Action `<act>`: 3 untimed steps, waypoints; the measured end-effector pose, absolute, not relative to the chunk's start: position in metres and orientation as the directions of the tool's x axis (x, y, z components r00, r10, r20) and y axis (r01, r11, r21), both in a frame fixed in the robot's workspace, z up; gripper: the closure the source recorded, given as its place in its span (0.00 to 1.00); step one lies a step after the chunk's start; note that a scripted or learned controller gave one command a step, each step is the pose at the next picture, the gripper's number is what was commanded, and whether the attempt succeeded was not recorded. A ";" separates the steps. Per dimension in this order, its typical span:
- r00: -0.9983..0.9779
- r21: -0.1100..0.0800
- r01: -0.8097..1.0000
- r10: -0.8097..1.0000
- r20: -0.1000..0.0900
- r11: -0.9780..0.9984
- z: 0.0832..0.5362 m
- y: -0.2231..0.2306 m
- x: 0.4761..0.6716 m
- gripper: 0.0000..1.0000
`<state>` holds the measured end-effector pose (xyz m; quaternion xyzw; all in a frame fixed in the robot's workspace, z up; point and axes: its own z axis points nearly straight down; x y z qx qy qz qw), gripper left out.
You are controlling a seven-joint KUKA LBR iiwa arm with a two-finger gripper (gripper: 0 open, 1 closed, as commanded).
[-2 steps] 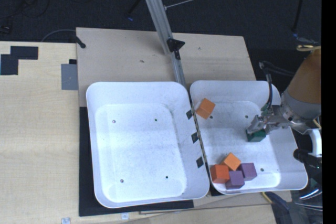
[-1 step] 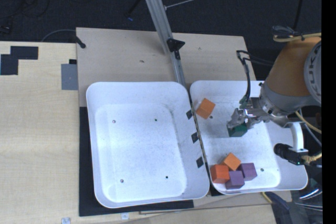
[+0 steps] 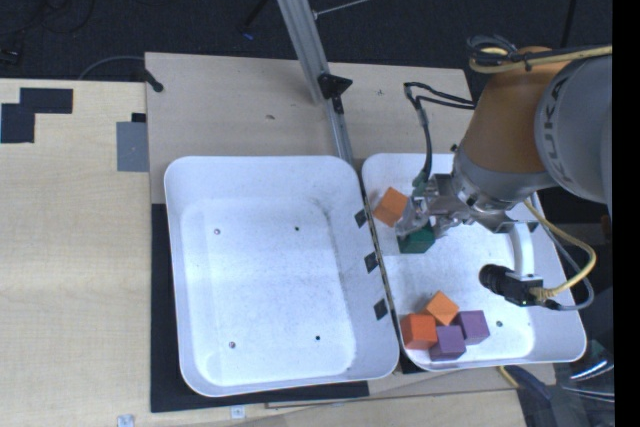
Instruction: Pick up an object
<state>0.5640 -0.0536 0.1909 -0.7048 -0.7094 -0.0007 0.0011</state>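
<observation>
While the gripper hangs low in the right bin, it sits right over a green block, an orange block just beside it. From where I stand I cannot tell how the gripper is set, nor whether the block is caught. This looks like the grasp itself; next comes a firm close and a straight lift.
</observation>
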 end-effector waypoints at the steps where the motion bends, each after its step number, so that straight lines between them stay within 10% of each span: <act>1: 0.014 0.017 1.000 1.000 -0.018 -0.014 0.197 -0.012 0.576 1.00; 2: 0.005 -0.005 1.000 1.000 -0.001 -0.005 0.190 -0.052 0.560 1.00; 3: 0.002 -0.005 1.000 1.000 0.001 -0.002 0.190 -0.049 0.560 0.00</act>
